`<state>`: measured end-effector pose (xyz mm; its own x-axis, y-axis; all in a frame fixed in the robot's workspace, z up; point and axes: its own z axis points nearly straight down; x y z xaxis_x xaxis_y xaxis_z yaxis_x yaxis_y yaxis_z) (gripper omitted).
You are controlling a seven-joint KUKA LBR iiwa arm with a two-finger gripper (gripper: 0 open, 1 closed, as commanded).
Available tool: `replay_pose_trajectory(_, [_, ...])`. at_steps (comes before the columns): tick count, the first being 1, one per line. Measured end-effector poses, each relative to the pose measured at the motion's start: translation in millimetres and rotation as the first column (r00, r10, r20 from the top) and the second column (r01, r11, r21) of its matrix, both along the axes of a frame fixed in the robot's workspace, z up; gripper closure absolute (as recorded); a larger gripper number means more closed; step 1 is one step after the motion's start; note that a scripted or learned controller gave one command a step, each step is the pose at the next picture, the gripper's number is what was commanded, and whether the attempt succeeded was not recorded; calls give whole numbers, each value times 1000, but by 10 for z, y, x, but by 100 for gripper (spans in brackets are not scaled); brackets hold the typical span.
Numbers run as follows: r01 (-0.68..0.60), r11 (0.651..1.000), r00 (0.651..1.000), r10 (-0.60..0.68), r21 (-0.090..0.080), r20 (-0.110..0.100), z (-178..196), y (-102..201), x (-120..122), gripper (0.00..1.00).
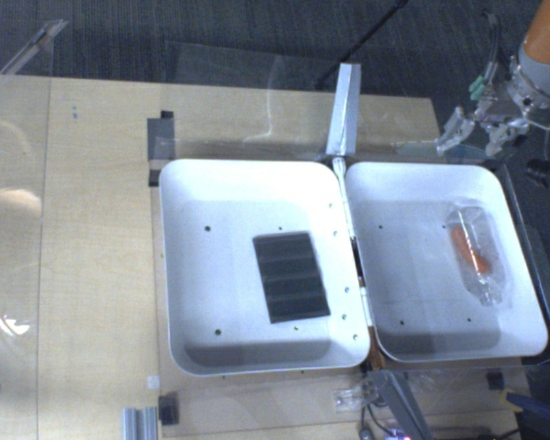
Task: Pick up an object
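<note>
Even overhead light; glare on left bench (9, 191); soft shadows along bins' (257, 360) near walls.

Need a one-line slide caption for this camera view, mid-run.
End effector hovers beyond the right bin holding a clear packet; left bin holds a dark ridged block.

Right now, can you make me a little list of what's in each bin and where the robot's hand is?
left bin: dark ridged rectangular pad, lying flat near the middle
right bin: clear plastic packet with something orange inside, by the right wall
gripper: above the bench, beyond the right bin's far rim, holding nothing
</note>
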<state>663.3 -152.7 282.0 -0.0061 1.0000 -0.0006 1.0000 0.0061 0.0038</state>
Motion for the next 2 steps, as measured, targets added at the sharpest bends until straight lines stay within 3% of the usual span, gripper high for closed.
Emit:
replay_pose_trajectory(1, [-67,998,998,67,0,2,-1857,-243,-461,0])
replay_pose_trajectory(2, [-83,997,997,83,-2,4,-1936,-529,-671,0])
